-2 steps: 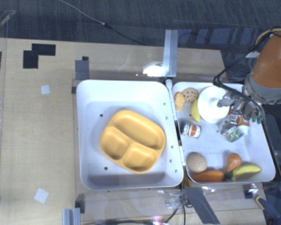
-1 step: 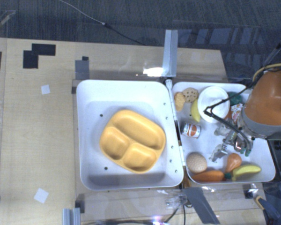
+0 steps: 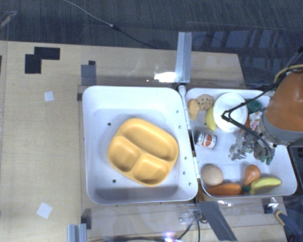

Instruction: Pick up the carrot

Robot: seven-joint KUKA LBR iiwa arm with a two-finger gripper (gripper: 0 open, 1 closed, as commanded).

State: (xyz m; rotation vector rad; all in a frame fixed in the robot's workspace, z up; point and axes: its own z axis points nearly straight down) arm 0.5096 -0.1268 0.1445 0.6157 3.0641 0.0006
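Showing a bulky arm, its rounded orange band gleaming above a grey collar. Ending in a small gripper of bare grey metal, cluttered with brackets and fittings. Trailing thin black cables looping off the wrist; carrying a green part beside the metal.

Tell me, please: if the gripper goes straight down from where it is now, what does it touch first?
Probably the bare white floor of the right bin. The gripper hangs above open floor between the small can and the pear; the carrot lies nearer the front wall. Depth is hard to judge here.
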